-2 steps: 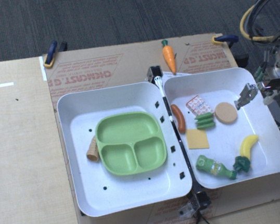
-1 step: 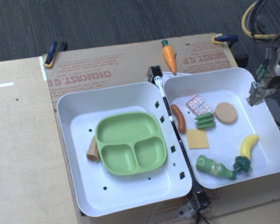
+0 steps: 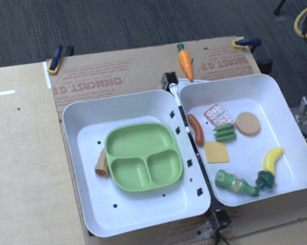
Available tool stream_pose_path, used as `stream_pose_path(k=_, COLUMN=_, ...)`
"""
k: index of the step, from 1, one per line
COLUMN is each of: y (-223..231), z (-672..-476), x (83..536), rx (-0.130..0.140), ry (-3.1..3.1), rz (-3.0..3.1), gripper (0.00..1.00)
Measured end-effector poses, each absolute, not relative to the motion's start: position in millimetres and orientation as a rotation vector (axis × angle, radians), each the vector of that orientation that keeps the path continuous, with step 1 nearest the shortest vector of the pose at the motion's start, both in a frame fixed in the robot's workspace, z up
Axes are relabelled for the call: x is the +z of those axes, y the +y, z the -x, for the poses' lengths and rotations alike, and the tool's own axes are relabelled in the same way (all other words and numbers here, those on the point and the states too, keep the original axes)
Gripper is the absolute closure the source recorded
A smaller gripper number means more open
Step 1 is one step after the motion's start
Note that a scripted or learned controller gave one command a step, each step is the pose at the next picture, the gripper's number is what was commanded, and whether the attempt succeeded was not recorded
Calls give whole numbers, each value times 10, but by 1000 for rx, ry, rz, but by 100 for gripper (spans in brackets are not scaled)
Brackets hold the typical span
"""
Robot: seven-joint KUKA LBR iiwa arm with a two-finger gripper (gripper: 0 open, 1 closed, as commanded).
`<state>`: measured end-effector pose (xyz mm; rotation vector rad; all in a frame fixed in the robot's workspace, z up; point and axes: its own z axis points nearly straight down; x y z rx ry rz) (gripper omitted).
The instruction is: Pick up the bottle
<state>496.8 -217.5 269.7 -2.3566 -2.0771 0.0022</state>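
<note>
since the arm has not reached over the bins, the bottle's lie decides the approach.
bottle (image 3: pixel 235 184): green, lying flat at 6 o'clock in the right bin (image 3: pixel 293 126).
long axis: 10 to 4 o'clock.
neighbours: broccoli (image 3: pixel 265 180) touching at 3 o'clock.
jaws: cannot tell.

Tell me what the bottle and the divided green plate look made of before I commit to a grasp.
The bottle looks like green plastic, translucent with a glossy highlight and a pale label, though it is too small to be sure. The divided green plate looks like matte moulded plastic: even pale green colour, soft rounded rims, no sharp reflections.
</note>
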Motion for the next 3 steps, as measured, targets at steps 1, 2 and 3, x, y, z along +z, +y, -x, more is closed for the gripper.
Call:
stream_pose_path(k=1, y=-1432, z=-4865, x=2704, rx=4, ry=-1629, rz=2684, gripper=100)
stream_pose_path(k=2, y=-961, z=-4770, x=2326, rx=5, ry=-1287, rz=2864, gripper=100)
stream_pose_path(k=3, y=-676, z=-4774, x=2893, rx=4, ry=-1082, rz=2949, gripper=100)
